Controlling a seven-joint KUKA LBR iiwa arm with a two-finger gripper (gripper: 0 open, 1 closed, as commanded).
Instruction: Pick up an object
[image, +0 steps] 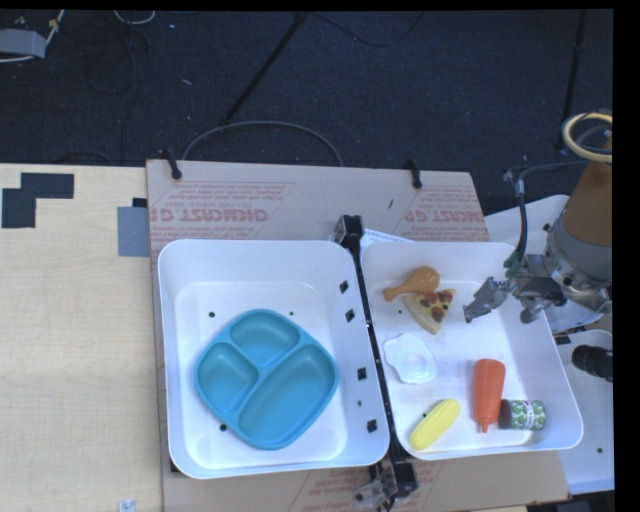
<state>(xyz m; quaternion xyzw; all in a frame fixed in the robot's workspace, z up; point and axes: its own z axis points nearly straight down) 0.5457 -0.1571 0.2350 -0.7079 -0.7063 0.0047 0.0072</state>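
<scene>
Over the right bin (560, 345), the gripper (487, 298) hangs spread and empty; descending there, it could miss the pizza slice (432, 309).

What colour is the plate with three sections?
Light blue. The plate sits in the left bin, seen in the camera view.

Bench (70, 340) bears cardboard sheet (250, 205), two white bins (255, 262).

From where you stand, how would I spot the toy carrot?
Look in the right bin, toward its front right corner. The carrot is the upright orange cone there, between the yellow corn and a small green can; nothing else nearby is plain orange.
</scene>
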